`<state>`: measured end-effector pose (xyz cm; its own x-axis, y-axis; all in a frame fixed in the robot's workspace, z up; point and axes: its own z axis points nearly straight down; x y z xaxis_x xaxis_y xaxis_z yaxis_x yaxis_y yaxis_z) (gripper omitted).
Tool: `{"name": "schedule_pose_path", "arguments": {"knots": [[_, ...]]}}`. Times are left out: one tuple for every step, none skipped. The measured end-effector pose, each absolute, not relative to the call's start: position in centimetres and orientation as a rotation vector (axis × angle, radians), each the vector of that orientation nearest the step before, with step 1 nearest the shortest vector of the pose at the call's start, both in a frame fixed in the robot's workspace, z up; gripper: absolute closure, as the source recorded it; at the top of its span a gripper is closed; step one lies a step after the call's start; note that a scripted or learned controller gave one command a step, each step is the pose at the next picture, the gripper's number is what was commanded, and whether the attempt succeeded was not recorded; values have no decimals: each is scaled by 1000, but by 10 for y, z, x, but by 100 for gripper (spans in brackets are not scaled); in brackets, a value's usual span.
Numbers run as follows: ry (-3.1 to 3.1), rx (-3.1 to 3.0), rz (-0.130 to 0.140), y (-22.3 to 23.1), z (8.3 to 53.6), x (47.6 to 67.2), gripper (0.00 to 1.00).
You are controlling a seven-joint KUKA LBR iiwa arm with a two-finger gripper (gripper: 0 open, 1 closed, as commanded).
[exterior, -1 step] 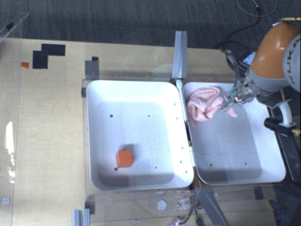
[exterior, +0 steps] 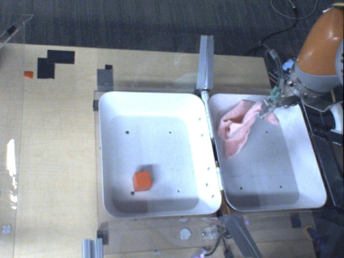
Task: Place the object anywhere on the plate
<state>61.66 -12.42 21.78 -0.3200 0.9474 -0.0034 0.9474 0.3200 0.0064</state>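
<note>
Pink cloth (exterior: 237, 128), crumpled, lies in the right bin (exterior: 301, 192), in its upper left part, with its upper right corner drawn up toward the hand (exterior: 267, 110). Hand: at the upper edge of the right bin, on the cloth's raised corner; the corner appears pinched between its fingers, so the hand is clenched on the cloth. Arm (exterior: 321, 50): grey, with its orange band above the wrist, reaching in from the right over the bin's upper right corner.

Left bin (exterior: 121, 112): white, shallow, beside the right bin and parted from it by a grey rail (exterior: 205, 63). Orange block (exterior: 142, 181): small, resting in the lower left part of the left bin, well apart from the cloth.

Bench (exterior: 54, 160): pale wood, bearing both bins. Black markers (exterior: 54, 62) and a small orange tab (exterior: 28, 74) lie at its upper left.
</note>
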Motion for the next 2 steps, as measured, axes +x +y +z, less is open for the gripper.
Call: {"name": "schedule_pose_path", "arguments": {"knots": [[2861,1280,4,-75,228,613,100],[3060,684,3,-28,220,600,100]]}}
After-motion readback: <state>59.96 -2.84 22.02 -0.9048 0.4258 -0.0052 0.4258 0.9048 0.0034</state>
